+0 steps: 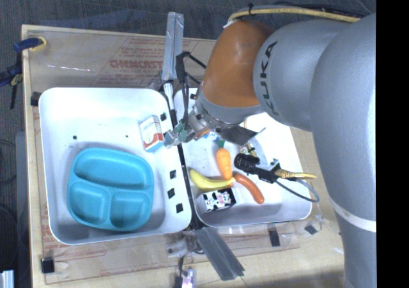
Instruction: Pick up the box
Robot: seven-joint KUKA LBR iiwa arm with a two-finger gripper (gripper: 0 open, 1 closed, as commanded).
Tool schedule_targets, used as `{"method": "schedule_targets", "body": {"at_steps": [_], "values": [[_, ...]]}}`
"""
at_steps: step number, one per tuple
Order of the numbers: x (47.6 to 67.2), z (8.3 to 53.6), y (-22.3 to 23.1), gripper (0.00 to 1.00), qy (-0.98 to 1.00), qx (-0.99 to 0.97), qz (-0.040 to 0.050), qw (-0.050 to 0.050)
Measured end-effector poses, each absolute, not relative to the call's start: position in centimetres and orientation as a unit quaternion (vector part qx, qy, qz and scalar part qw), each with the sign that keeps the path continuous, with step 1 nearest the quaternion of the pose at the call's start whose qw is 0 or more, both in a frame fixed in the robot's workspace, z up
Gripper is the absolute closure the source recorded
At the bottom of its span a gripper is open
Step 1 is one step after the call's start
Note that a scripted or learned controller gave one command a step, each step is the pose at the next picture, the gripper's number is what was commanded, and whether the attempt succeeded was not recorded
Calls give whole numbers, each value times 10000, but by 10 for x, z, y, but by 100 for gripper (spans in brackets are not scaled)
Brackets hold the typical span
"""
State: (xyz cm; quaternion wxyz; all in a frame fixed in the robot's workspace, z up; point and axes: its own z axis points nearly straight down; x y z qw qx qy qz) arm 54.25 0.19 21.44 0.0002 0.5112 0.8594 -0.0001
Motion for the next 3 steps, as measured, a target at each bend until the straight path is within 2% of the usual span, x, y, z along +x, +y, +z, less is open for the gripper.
{"method": "schedule_targets", "body": {"at_steps": [1, 2, 3], "values": [[567, 231, 2, 100, 7888, 6146, -1, 2], [555, 234, -23, 100, 7624, 6471, -14, -17], [628, 253, -33, 100, 7418, 6706, -6, -4]]}}
